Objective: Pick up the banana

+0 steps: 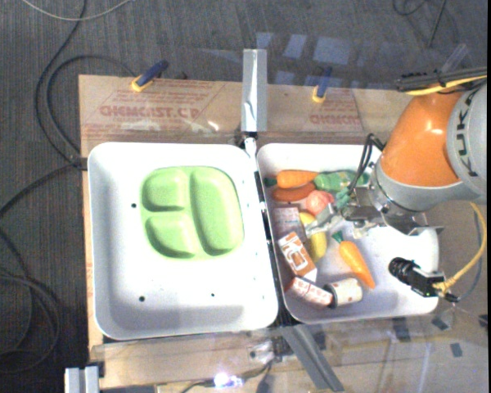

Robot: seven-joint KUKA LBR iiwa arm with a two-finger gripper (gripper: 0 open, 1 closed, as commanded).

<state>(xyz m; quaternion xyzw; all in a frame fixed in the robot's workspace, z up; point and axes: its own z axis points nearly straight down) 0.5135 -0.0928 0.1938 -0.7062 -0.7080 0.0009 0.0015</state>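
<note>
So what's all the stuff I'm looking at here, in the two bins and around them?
White bins: 2, white, side by side on the bench.
Divided plate: 1, green, in the left bin.
Carrots: 2, orange, right bin, one at the top, one lower.
Banana: 1, yellow, middle of the right bin, partly hidden.
Small packets: a few, orange and white, right bin's left side.
Clips: 2, blue and yellow, on the cardboard behind.
Arm: 1, grey and orange, from the right.
Gripper: 1, over the banana.

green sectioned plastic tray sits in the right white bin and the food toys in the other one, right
Not quite: the camera view shows the green sectioned plastic tray in the left white bin; the food toys lie in the right white bin.
</note>
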